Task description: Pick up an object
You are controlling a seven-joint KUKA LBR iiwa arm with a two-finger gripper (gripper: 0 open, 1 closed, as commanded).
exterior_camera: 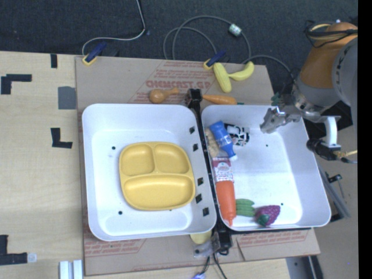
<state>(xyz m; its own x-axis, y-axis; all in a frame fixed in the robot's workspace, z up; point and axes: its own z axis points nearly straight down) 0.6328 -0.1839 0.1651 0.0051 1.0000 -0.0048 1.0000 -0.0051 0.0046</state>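
My gripper (271, 121) hangs over the far right part of the right bin (302, 173), with nothing visible between its fingers. In that bin, along its left wall, lie a blue packet (221, 138), a small black-and-white toy (238, 135), a red-and-white packet (222, 170) and an orange carrot (226, 202). A green pod (244, 207) and a purple toy with a green tip (267, 215) lie near the front wall. The nearest items sit left of the gripper, apart from it.
The left bin (99, 156) holds a yellow divided plate (156, 175). Behind the bins on the cardboard lie a yellow banana (231, 75), a wooden spoon (161, 95) and an orange stick (220, 100). Cables loop at the back.
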